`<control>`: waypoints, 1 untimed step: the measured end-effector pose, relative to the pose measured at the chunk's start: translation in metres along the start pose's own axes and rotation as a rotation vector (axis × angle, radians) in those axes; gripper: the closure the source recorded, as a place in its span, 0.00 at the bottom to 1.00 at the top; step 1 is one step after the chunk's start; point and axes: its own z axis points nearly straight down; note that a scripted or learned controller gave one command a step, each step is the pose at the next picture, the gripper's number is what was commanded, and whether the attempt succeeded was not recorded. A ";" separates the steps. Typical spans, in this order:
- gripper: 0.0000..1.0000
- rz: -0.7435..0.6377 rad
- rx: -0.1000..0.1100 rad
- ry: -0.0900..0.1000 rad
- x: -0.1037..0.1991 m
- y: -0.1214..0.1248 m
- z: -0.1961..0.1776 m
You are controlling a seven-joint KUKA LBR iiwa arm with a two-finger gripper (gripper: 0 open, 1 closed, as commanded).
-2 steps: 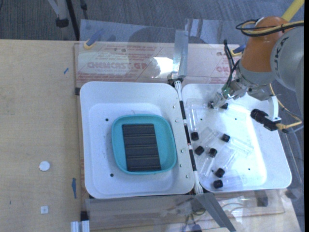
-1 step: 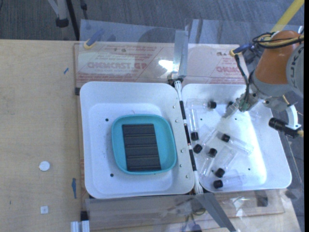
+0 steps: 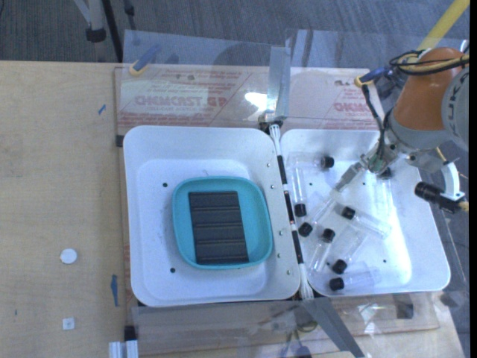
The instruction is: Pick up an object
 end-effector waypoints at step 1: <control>0.00 -0.057 -0.004 0.000 0.080 0.005 -0.001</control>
